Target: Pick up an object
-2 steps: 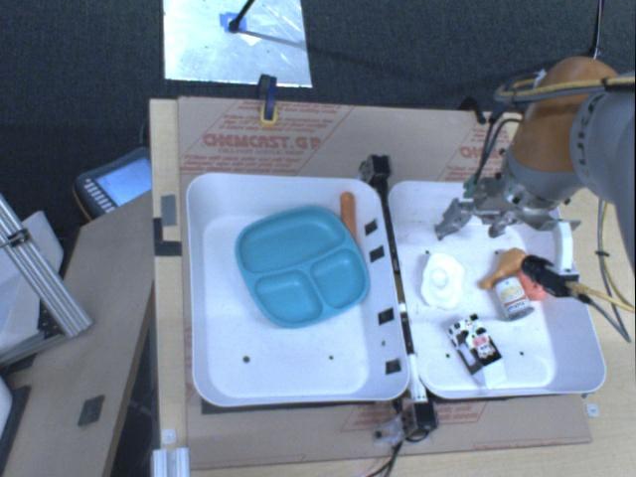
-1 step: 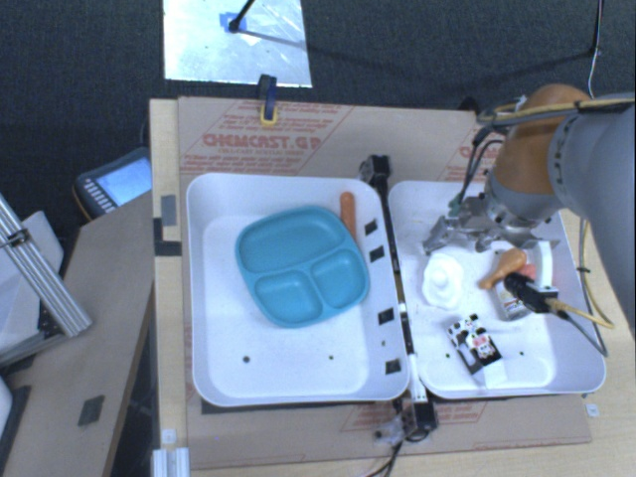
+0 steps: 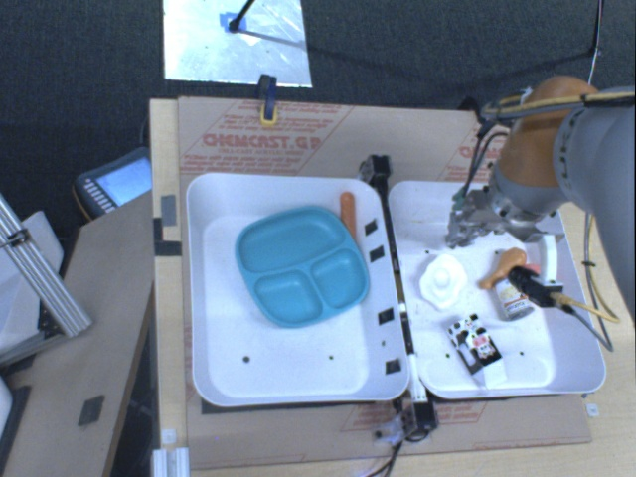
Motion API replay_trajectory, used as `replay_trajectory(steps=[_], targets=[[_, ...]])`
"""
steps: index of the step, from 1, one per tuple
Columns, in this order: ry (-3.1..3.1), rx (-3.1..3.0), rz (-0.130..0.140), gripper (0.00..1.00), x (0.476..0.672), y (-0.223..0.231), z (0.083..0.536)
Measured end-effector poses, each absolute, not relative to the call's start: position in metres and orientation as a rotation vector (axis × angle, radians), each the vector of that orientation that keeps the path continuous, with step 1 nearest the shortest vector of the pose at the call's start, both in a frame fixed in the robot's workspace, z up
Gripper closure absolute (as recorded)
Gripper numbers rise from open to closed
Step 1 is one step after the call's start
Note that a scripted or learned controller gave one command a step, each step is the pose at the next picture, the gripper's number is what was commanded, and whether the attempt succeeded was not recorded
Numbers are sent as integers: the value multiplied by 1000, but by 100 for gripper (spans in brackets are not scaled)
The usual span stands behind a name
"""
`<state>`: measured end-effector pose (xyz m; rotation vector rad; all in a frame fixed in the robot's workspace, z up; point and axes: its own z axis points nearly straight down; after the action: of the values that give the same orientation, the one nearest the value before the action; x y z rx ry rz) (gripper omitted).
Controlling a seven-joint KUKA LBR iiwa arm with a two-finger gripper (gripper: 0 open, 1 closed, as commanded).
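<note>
the grey arm with its orange band comes in from the right and its gripper (image 3: pixel 460 235) hangs over the upper left part of the right-hand shallow white bin (image 3: pixel 422 207), close to that bin's inner wall. from here i cannot tell how far open the gripper is, or whether it has hold of anything

just below it, near but apart, lies a white crumpled lump (image 3: pixel 442 278). to the lump's right is a small bottle-like thing with a tan top (image 3: pixel 513 304); its label is too small to read. lower down, towards the near rim, sits a little black-and-white block with red spots (image 3: pixel 474 344). the bin's floor is bare along the top edge and in the lower right corner

the left-hand shallow white bin (image 3: pixel 229 351) holds a teal plastic plate with three compartments (image 3: pixel 301 264), roughly in the middle, with bare floor all round it, widest along the near side. a thin orange stick (image 3: pixel 347 212) lies at the plate's upper right edge, beside the black strip (image 3: pixel 390 266) between the two bins

the brown board (image 3: pixel 328 127) under the bins carries faded red lettering, "chemcast gp" (image 3: pixel 263 139)
</note>
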<state>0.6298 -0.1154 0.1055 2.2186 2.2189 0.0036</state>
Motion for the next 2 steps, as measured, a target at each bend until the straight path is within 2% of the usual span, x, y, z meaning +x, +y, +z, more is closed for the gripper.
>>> replay_trajectory(steps=[1,2], targets=[[2221,2213,6,100,641,-118,156],[2222,2211,8,100,640,-117,220]])
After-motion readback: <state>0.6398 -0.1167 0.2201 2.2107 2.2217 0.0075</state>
